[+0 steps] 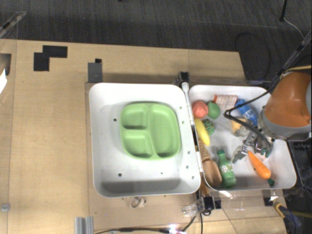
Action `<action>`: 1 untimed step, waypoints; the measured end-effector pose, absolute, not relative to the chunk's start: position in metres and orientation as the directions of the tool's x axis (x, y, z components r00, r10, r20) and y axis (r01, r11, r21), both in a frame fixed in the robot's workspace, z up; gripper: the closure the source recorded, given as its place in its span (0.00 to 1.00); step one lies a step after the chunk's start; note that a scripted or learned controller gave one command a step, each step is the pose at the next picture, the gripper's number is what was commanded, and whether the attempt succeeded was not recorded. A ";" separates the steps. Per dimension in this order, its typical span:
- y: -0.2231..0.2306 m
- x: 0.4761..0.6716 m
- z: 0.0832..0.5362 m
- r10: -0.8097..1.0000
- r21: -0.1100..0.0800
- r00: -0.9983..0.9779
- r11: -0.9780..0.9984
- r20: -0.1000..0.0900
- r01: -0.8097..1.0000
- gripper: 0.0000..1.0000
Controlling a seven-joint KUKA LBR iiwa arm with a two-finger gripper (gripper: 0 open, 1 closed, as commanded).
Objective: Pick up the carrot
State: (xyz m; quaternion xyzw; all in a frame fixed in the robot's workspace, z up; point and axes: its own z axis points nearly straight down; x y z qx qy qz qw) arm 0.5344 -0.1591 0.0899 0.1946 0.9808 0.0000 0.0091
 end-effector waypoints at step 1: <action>-0.195 0.492 0.090 0.407 0.003 -0.913 0.913 -0.016 0.407 0.00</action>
